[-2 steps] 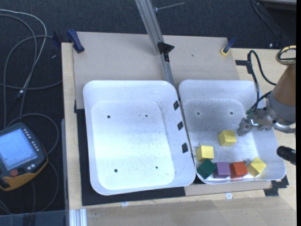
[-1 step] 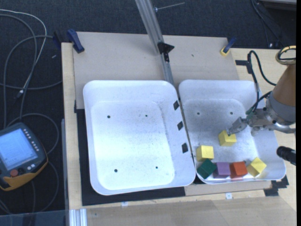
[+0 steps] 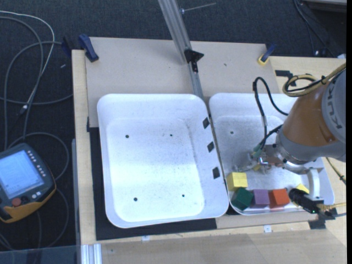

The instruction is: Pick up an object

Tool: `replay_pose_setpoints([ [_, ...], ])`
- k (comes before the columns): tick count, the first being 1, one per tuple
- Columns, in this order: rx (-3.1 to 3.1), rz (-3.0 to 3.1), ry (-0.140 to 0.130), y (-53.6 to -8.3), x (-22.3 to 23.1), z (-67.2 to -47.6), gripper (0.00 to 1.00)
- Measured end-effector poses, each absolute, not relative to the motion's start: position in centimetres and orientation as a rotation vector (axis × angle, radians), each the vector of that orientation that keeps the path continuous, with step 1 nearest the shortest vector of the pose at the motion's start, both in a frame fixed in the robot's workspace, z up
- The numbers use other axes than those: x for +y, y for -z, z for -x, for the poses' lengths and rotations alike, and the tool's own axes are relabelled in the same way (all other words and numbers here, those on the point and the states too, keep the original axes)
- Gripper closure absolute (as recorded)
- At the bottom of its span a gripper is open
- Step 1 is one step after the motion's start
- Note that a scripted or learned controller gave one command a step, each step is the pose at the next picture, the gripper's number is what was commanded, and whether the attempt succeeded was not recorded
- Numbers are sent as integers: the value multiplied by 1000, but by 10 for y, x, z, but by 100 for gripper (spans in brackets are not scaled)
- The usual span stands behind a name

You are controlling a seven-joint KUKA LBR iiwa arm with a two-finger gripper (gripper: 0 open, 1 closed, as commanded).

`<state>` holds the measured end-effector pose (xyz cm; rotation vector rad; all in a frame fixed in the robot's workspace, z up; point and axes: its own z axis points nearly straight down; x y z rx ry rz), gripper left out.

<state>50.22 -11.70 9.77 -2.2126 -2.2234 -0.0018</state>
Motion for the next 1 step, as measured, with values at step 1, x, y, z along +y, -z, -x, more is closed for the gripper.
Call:
replay_pose_setpoints([
  [1,-2227,2223,4,-100,-139,-558,0],
])
